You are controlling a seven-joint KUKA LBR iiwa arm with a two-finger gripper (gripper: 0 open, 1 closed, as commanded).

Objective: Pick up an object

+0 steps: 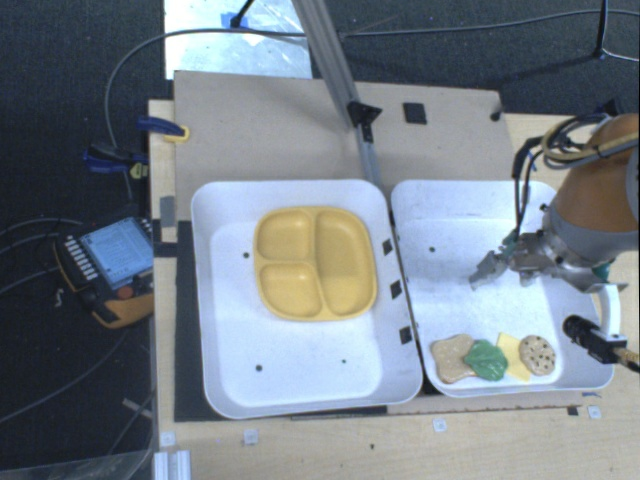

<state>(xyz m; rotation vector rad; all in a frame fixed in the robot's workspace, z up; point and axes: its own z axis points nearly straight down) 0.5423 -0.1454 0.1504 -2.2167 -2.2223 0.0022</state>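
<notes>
The left bin (300,368) holds a yellow tray (316,263) with three compartments, lying flat in the bin's upper half. The right bin (440,218) holds four food items in a row along its near edge: toast (450,358), a green leaf (487,359) overlapping it, a cheese slice (512,352), then a cookie (537,354). The gripper (497,265) sits above the bin's middle, pointing left, fingers spread with nothing between them. The food row lies well below the jaws, apart from them; the cookie is nearest the arm (595,203).
</notes>
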